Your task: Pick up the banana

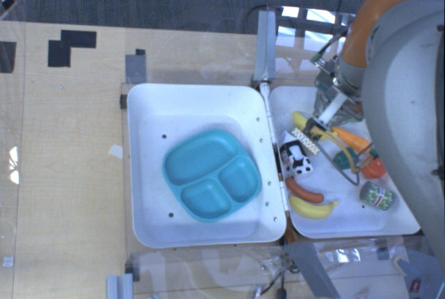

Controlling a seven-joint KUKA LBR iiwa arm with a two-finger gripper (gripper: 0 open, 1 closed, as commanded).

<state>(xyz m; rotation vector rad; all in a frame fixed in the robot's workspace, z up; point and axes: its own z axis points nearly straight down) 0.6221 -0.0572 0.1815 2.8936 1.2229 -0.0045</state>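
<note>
Down in the right bin [400,221] we see the banana [311,206], yellow and curved, lying at the near edge just beside a red sausage [304,190]. Our gripper [316,129] hangs farther back over other items, the arm slanting in; finger state unclear.

A pale wooden bench [62,172] carries two shallow white bins side by side, the left bin [146,151] and the right bin [348,221], touching along a shared edge. Black patches [69,47] lie near the bench's far left corner.
</note>
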